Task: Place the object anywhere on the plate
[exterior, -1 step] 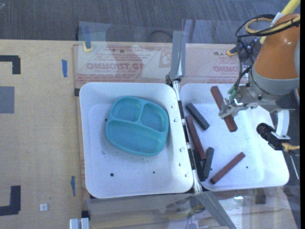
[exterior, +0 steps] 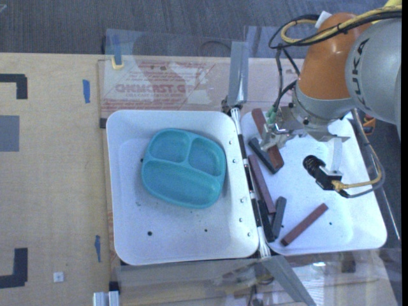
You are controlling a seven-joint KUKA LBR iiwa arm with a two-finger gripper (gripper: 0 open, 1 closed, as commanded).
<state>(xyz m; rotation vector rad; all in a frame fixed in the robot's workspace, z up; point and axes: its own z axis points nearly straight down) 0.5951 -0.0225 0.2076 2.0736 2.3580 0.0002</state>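
Arm (exterior: 357,62) fills upper right of frame, over right bin (exterior: 363,228). Left bin (exterior: 127,234) holds teal divided plate (exterior: 185,167), centre-left. Brown stick (exterior: 305,224) lower right, apart from plate. Gripper (exterior: 274,139) among dark sticks (exterior: 264,155) at bin's left; claw state: cannot tell.

Plate (exterior: 184,167) in left bin (exterior: 127,234)

Plate (exterior: 183,167) lies unobstructed (open bin floor around it); sticks (exterior: 305,224) crowd the right bin (exterior: 357,228).
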